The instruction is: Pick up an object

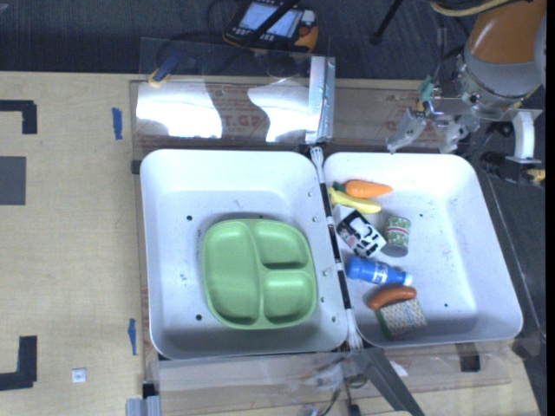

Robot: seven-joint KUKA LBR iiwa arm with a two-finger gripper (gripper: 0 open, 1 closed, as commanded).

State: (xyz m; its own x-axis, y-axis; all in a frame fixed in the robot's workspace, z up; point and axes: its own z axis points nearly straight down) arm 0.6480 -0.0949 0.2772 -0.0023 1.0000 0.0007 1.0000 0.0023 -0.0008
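Bins side by side on a pale wooden worktop (69, 232): the left bin (165, 189) carries a matte green plate (257, 272) with rounded corners, moulded into three compartments and set slightly askew near the middle. The right bin (451, 232) holds a small cluster of objects crowded against its left wall, next to the seam between the two bins.

At the top of that cluster lies an orange carrot (368, 189), and touching it just below, a yellow banana (354, 201). Beneath them sits a black-and-white carton (360, 233) whose markings are too blurred to read, with a small green-labelled can (397, 234) just beside it on the right; its label cannot be made out either. Lower down lies a blue bottle (376, 274) on its side with a white cap, then a reddish-brown sausage (392, 297), then a speckled, sponge-like block (401, 318) near the front rim.

The right half of the right bin is bare white plastic, as is the border around the plate in the left one. Both bins are shallow, with glossy rounded rims.

Above the right bin's far rim hangs the arm's gripper (431, 130), pale metal beneath a grey and orange wrist; its jaws stand apart with nothing between them, well clear of the objects. A sheet of shiny clear plastic (225, 102) lies behind the left bin, and blue tape (117, 123) marks the worktop's edge.
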